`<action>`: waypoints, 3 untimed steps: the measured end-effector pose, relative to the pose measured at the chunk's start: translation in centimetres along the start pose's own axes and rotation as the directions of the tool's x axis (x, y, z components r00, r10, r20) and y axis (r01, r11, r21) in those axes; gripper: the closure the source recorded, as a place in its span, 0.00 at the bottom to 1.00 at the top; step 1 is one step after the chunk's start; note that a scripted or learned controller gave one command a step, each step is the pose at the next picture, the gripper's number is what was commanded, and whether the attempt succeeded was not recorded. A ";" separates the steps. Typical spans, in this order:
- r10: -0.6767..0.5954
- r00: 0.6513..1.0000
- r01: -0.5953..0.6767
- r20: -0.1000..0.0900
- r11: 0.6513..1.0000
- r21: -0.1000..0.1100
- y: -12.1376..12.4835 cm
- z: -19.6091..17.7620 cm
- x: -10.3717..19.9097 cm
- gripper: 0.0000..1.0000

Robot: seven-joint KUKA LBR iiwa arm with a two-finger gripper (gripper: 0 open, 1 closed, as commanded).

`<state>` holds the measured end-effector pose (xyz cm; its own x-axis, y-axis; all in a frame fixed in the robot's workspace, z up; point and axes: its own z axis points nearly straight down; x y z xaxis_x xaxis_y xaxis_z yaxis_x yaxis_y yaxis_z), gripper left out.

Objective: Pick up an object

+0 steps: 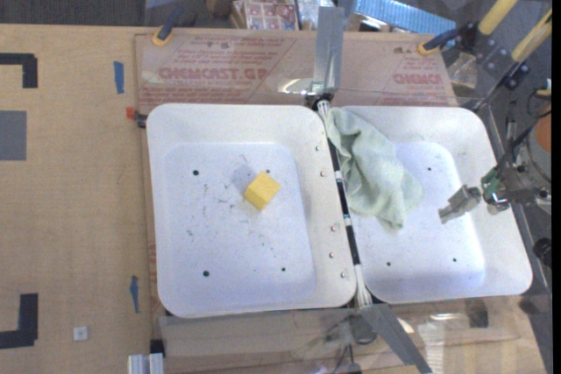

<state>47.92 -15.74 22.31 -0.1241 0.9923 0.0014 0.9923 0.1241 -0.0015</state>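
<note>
A: Yellow, that block — it sits near the middle of the left bin, turned so one corner points toward the bottom of the view. Nothing touches it.

B: And the gripper?

A: Over the right bin, close to that bin's right side, reaching in from the right. A grey finger points left and slightly down. I cannot tell whether it is open or closed; the tip is too small and blurred, and nothing shows between the fingers.

B: So what lies nearest?

A: The cloth. It is pale green, crumpled against the right bin's left wall, and runs from the top corner down toward the middle. Its long axis goes roughly top to bottom in the view. It lies to the left of the gripper, near but apart, with bare white floor between them.

B: And the block?

A: Further left, well apart, across the wall between the bins. My judgement: the cloth is the shorter reach, a move left across the bin floor; the block means crossing the divider.
</note>
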 end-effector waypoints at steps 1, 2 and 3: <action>0.187 0.982 -0.187 0.003 0.982 -0.005 8.0 7.3 -7.2 0.00; 0.159 0.987 -0.159 0.002 0.987 -0.008 1.1 13.5 -3.3 0.00; -0.192 0.981 0.192 0.004 0.981 -0.006 -0.5 13.5 -5.7 0.00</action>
<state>48.12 -21.40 8.78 -0.3121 0.9501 -0.0023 0.9501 0.3121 0.0044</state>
